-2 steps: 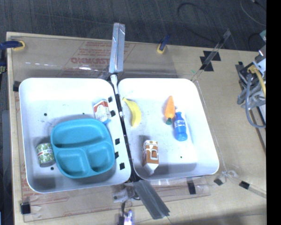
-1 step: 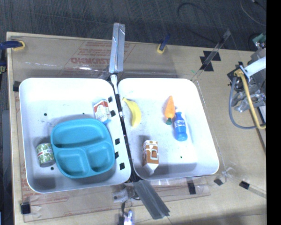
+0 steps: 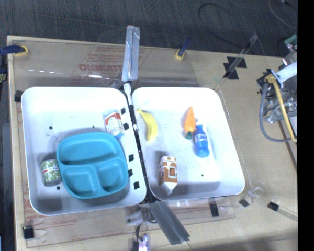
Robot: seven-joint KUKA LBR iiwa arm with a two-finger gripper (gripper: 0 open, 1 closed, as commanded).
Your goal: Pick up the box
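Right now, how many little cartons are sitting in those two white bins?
2. One carton lies in the left bin near the divider, just above the blue tray. The other carton lies in the right bin, near its front edge.

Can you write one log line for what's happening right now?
stage: before pick | box: right bin, near front edge | banana, carrot, bottle: same bin

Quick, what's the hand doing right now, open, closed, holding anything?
Hand: cannot be told. The box lies in the right bin, nothing gripping it.
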